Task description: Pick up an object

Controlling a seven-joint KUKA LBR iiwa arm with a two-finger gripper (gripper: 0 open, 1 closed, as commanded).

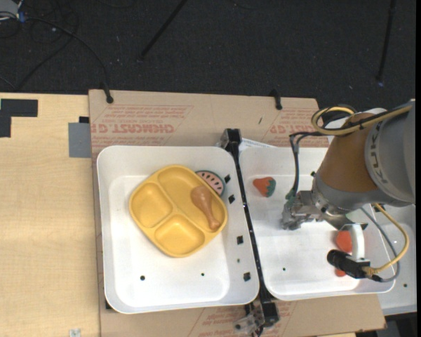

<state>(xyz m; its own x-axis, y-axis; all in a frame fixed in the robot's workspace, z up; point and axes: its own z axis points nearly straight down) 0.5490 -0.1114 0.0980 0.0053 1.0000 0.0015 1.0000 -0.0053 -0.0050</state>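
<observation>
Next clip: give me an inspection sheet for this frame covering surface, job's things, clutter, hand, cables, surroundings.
Surface: two shallow white bins, left bin and right bin, on a cardboard sheet.
Job's things: yellow divided plate in the left bin with a chicken drumstick toy lying on it; watermelon slice toy at the plate's far edge; strawberry toy and an orange-red object, partly hidden, in the right bin.
Clutter: nothing seen.
Hand: hand low over the right bin; finger state unclear.
Cables: yellow and black cables on the arm; black cables on the floor.
Surroundings: wooden benchtop, dark floor.
</observation>
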